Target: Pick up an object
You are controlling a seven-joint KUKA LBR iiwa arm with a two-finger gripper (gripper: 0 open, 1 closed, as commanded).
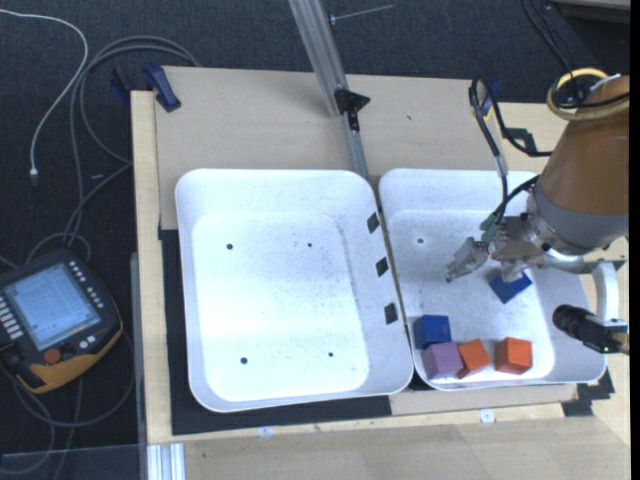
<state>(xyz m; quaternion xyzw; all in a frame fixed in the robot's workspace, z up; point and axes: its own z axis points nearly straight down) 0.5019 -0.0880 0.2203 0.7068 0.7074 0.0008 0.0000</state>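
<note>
Several small blocks lie in the right bin. A blue block, a purple block and two orange blocks sit in a cluster along its front wall. Another blue block lies tilted, farther back and to the right. My gripper hangs over the middle of the right bin, directly beside and partly over that tilted blue block. The wrist hides the block's upper edge, so I cannot see whether it is touching the gripper.
The left bin stands next to the right one, with a shared wall carrying black clips. A metal pole slants in from the back. Cables trail over the right bin's back rim.
</note>
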